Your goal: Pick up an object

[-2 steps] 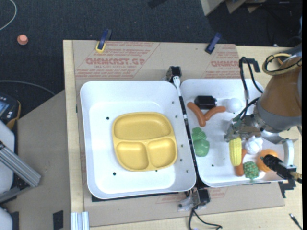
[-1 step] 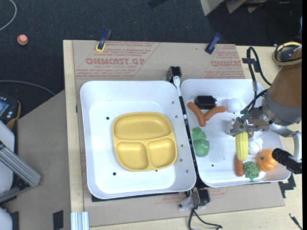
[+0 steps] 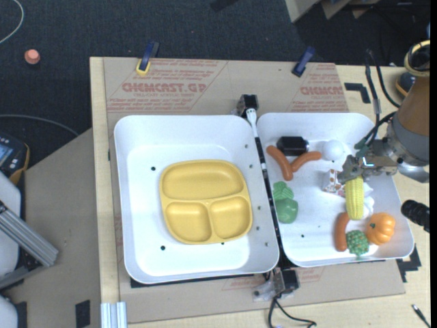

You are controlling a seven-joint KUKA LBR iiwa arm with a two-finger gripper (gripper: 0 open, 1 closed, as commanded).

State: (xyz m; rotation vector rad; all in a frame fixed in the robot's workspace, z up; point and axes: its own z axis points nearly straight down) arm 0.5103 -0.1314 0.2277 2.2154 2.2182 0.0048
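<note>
The right bin (image 3: 311, 119) holds several toy foods. A yellow corn cob (image 3: 354, 198) lies near its right side, with a small red and white item (image 3: 332, 182) just left of it. My gripper (image 3: 357, 167) hangs directly above the corn's upper end, on the grey arm (image 3: 410, 132) reaching in from the right. An orange sausage (image 3: 291, 162), a black block (image 3: 291, 143) and a white ball (image 3: 334, 149) lie toward the back. A green pepper (image 3: 285, 207) sits at the left wall. A carrot (image 3: 341, 231), broccoli (image 3: 357, 242) and an orange pumpkin (image 3: 381, 228) sit at the front right.
The left bin (image 3: 136, 183) holds a yellow divided plate (image 3: 205, 200). Clamps (image 3: 145, 59) hold the cardboard-covered bench at the back. Bare floor shows in the right bin's middle, between the pepper and the corn.
</note>
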